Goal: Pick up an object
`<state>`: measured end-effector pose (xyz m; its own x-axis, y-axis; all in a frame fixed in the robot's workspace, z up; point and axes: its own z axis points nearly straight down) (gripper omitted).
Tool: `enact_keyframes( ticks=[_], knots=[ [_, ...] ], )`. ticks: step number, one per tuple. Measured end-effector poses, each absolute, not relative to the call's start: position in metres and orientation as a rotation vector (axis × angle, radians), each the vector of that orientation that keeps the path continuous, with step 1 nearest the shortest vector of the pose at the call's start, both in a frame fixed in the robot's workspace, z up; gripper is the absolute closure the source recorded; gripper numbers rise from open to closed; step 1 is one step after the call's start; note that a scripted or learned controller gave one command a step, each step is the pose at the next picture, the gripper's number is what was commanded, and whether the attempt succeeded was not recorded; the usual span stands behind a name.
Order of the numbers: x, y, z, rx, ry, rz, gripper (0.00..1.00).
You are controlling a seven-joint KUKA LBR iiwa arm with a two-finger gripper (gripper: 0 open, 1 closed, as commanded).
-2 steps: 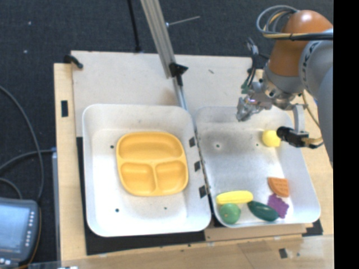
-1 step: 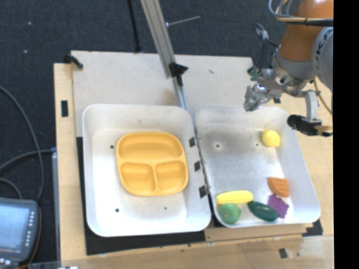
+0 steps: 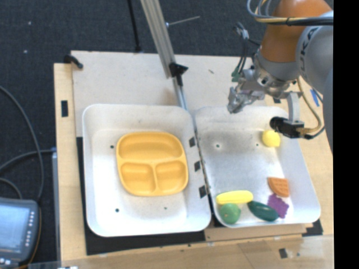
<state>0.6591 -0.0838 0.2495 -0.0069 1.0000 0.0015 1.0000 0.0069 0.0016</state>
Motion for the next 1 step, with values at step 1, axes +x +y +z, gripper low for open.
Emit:
enact_keyframes(
  ticks=[1],
  knots=[
    [0.6562,-0.0228,0.2516,2.214,2.231,0.002,1.0]
  ],
)
